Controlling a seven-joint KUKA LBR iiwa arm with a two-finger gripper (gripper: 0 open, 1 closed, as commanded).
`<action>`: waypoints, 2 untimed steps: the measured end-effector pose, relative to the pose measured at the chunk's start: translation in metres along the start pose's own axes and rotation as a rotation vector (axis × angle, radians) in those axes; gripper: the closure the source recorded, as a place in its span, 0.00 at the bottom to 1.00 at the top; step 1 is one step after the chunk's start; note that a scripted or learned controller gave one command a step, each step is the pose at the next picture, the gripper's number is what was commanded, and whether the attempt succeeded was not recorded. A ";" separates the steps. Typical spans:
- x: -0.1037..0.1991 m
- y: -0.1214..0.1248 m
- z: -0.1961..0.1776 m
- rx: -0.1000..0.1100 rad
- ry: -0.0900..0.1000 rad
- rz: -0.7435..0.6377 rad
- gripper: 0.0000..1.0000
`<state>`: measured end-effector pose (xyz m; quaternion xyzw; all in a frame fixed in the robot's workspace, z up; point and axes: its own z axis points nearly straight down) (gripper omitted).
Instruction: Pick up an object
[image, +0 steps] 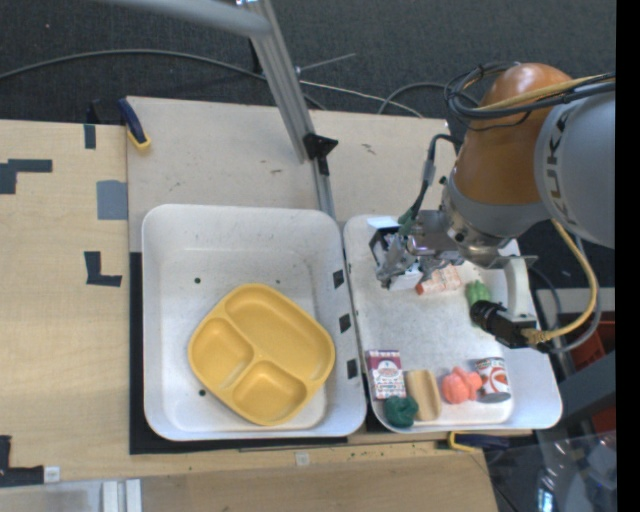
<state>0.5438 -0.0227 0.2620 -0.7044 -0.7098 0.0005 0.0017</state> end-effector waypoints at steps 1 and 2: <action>0.050 0.004 0.022 0.002 -0.001 0.001 1.00; 0.110 0.013 0.024 -0.001 0.000 -0.001 1.00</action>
